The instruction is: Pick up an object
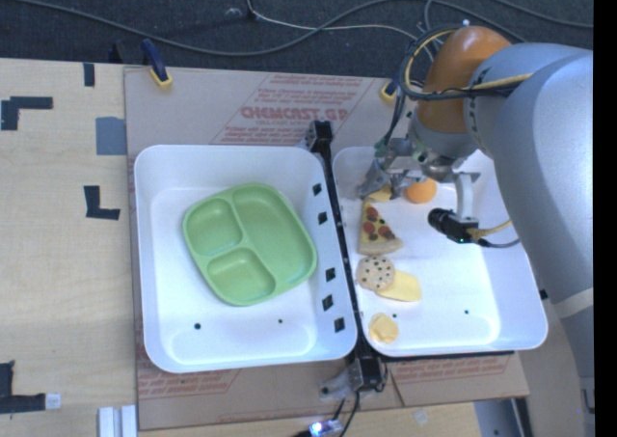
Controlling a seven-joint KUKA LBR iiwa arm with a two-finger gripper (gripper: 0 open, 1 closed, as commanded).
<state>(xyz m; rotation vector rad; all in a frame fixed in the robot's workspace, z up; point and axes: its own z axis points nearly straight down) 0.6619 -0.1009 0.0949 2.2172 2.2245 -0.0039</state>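
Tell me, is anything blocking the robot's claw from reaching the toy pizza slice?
Nothing visible does. The gripper hangs over the right bin's far end, and the pizza slice lies just in front of it on the open floor. The cookie lies beyond the slice.

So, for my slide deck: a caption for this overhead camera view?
Arm's end effector over right bin of toy food beside pizza slice; green tray in left bin.

Hand [386, 177] fingers' state unclear; arm [549, 146] hides right bin [482, 329] corner.
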